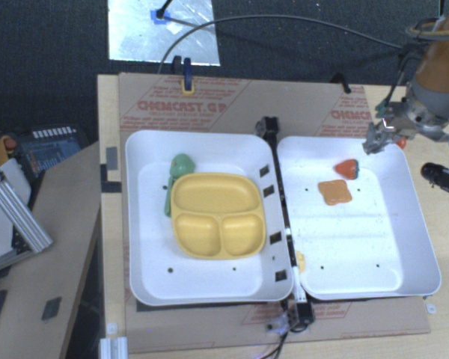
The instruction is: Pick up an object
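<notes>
Claw (377,142) hovers over right bin's (404,275) upper right rim; whether it is wide or narrow, cannot tell. Red-orange object (347,168) and orange piece (334,192) lie just beside each other in that bin, near claw.

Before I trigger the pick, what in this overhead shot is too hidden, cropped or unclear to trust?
- Gripper: small and blurred over the right bin's far corner.
- Arm: cropped by the frame's right edge.
- Green object: partly under the yellow divided plate.
- Red-orange item and orange piece: too small to identify.
</notes>
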Available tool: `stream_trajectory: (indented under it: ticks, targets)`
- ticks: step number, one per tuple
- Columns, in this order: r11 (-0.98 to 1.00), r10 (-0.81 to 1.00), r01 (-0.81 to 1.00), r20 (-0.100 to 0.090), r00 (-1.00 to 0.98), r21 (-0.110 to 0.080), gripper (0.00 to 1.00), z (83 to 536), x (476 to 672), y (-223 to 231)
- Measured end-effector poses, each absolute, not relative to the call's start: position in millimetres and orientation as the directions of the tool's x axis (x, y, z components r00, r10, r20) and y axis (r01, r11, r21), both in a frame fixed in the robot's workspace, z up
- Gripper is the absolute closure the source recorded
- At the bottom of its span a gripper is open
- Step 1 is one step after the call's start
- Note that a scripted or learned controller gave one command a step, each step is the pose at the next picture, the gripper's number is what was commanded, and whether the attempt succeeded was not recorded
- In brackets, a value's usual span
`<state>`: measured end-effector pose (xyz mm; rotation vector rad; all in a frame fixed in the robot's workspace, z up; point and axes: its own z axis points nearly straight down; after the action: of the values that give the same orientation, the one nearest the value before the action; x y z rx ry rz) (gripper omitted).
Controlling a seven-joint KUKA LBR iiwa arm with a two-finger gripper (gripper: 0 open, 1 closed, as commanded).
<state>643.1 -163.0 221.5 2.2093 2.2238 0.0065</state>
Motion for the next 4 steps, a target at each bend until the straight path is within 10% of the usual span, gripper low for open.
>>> stream_trajectory:
  ticks: [4]
  targets:
    - [0.009,1.0,1.0,0.001,-0.009,0.002,1.0,237,630.0,5]
